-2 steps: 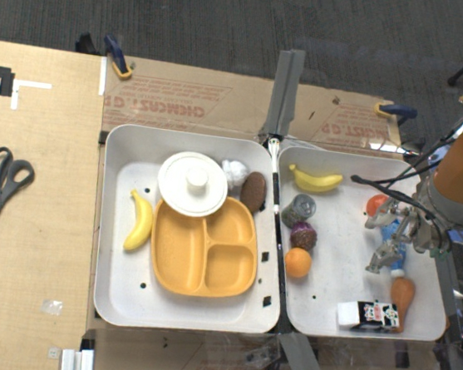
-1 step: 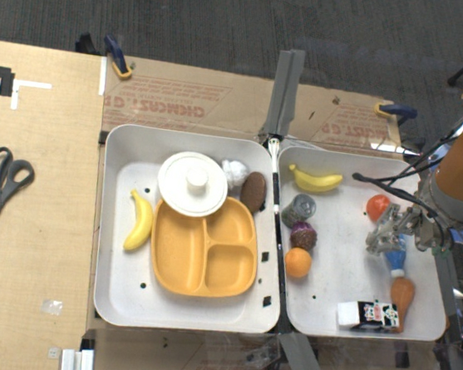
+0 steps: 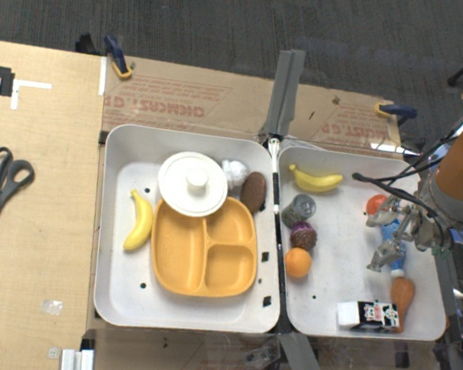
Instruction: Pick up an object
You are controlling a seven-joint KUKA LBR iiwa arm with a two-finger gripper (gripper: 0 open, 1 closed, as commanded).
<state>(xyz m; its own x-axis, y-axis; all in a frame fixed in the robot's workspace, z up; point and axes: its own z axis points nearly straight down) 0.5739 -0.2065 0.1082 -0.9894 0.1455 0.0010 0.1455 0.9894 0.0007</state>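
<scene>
Two white bins sat side by side on the bench, and the job of picking something up looked to be at the reach-in stage, with nothing lifted yet.

Nearest in the right bin (image 3: 316,316) lay a small carton (image 3: 370,315) at the front edge, with a carrot (image 3: 403,291) just behind it toward the right wall. A little farther back on the left of that bin an orange (image 3: 297,263) rested beside the divider, with a dark purple fruit (image 3: 303,236) touching it from behind and a grey glassy lump (image 3: 302,207) beyond that. The gripper (image 3: 392,242) hung over the right half of this bin, above a blue thing (image 3: 394,235) half hidden by its metal parts; whether its fingers were apart or together I could not tell, and nothing showed plainly between them. A red ball (image 3: 376,204) lay just behind it, and a banana (image 3: 316,179) sat against the far wall.

In the left bin (image 3: 110,291) a yellow divided plate (image 3: 204,256) filled the middle, a second banana (image 3: 138,220) to its left, a white lid (image 3: 193,184) overlapping its far edge, and a brown oval (image 3: 253,191) beside a crumpled white thing (image 3: 234,171) at the back.

Next, I judged, the arm needed to settle straight down on the blue thing or the carrot, close firmly, then lift clear.
</scene>
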